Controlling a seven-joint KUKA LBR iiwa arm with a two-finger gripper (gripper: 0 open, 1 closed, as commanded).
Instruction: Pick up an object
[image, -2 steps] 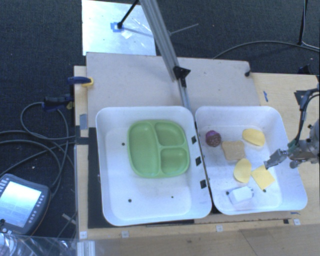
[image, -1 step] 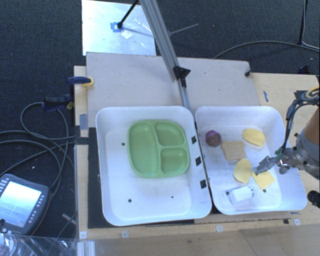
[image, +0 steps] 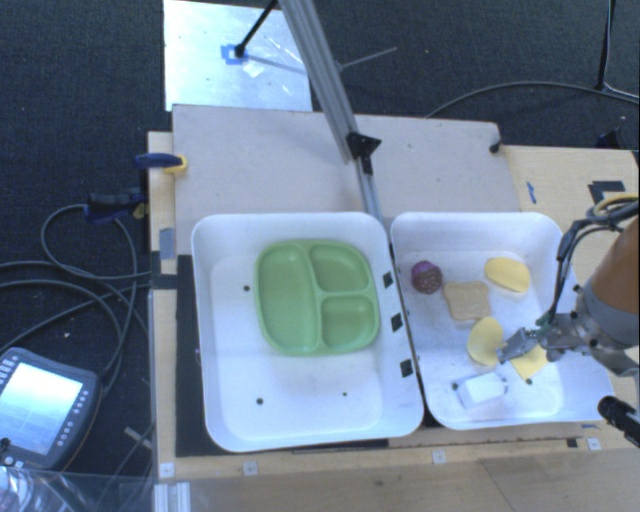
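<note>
My gripper (image: 518, 346) is low in the right bin (image: 450, 232), coming in from the right edge. It sits between a yellow slice (image: 484, 340) on its left and a second yellow piece (image: 530, 364) partly under it. A white block (image: 481, 388) lies just in front of it. Farther back lie a tan toast square (image: 467, 299), a purple ball (image: 427, 277) and another yellow piece (image: 508, 273). I see nothing lifted off the bin floor.
The left bin (image: 230, 400) holds a green divided plate (image: 317, 297). A ridge (image: 400, 320) with black clips separates the two bins. A slanted metal pole (image: 330, 85) crosses the back of the bench.
</note>
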